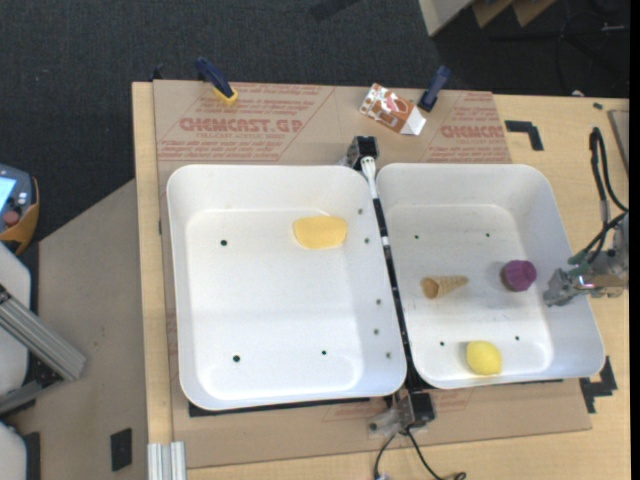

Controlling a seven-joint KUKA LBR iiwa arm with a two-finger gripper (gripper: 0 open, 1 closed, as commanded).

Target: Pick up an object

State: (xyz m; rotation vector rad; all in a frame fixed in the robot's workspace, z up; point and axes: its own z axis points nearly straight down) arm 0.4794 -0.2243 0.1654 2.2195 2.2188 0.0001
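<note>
The right bin (540,203) holds three small things: a purple lump (517,275) near its right wall, an orange cone (443,286) lying on its side in the middle, and a yellow lemon-like piece (483,358) by the front wall. A flat yellow piece (320,232) lies in the left bin (200,268), towards the back. My gripper (565,286) is small and dark at the right bin's right rim, just right of the purple lump and apart from it. I see nothing held in it.
Blue clamps (217,80) (434,87) pin the cardboard base at the back. A small printed packet (392,109) lies on the cardboard behind the bins. Black cables (603,173) run down the right side near the gripper.
</note>
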